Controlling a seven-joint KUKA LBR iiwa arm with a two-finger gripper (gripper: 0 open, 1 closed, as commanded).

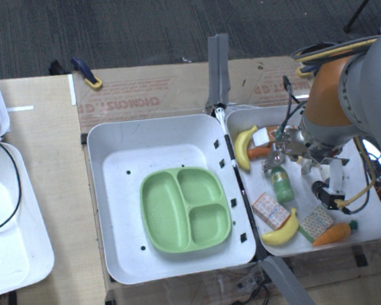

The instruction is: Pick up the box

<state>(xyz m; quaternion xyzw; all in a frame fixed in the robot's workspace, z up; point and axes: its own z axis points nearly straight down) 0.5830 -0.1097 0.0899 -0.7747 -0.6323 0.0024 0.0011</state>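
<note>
You are looking down on a counter [63, 290] carrying two white bins side by side. The left bin [113, 190] is holding a green divided tray [185, 210], which is sitting near its centre.

The arm [347, 98] is reaching in from 3 o'clock, and its pincer [287, 156] is hanging over the upper middle of the right bin [370, 221]. You cannot tell whether the pincer is apart or together, as the wrist is covering it from above. Nothing is showing between its tips.

The box [269, 209], small with a red-and-white printed face, is lying flat in the right bin at about 7 o'clock from the pincer, apart from it. A green bottle [282, 185] is lying just at 1 o'clock of the box, directly below the pincer. One banana [243, 147] is curving along the bin's left wall at 10 o'clock from the pincer. A second banana [282, 230] is lying just at 6 o'clock of the box, touching or nearly touching its lower edge. A second, patterned packet [317, 222] is resting beside a carrot [333, 234] at 5 o'clock.
</note>
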